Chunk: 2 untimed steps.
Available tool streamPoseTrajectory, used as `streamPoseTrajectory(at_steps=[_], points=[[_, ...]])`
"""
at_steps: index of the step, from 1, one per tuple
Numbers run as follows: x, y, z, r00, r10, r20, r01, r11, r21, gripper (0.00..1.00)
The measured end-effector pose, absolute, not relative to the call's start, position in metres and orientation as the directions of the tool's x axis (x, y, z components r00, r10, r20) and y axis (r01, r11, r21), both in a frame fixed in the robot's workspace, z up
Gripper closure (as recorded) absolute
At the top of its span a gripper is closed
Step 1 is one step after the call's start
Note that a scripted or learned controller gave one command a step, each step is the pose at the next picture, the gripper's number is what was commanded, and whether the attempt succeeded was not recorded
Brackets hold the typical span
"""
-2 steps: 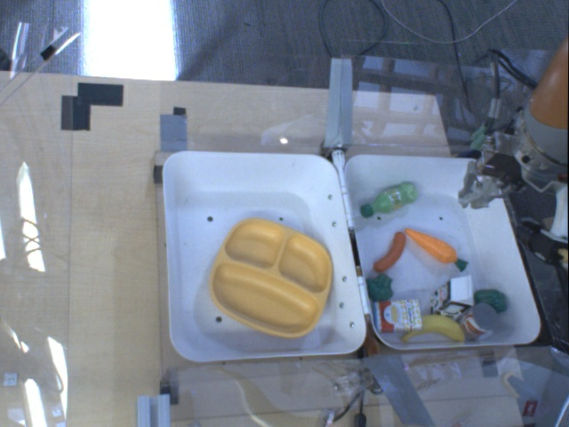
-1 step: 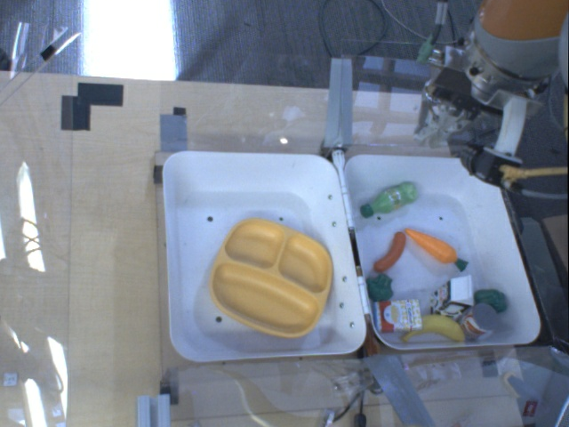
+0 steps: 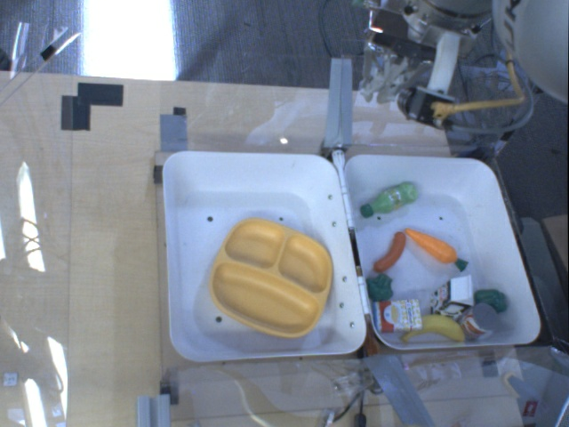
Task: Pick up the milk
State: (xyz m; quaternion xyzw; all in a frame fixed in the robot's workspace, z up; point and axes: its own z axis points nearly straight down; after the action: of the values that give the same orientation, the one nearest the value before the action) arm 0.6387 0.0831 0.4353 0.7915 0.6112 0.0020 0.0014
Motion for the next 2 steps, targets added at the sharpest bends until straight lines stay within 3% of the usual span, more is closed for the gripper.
streamPoseTrajectory(at_steps=[1,2], points=[[0.669,0.184,0.435,0.377,0.926,0.003,0.926,-0.377,0.004,1.0],[0.669,0.214,0.424,0.529,0.849,0.003,0.849,-0.529,0.002,1.0]])
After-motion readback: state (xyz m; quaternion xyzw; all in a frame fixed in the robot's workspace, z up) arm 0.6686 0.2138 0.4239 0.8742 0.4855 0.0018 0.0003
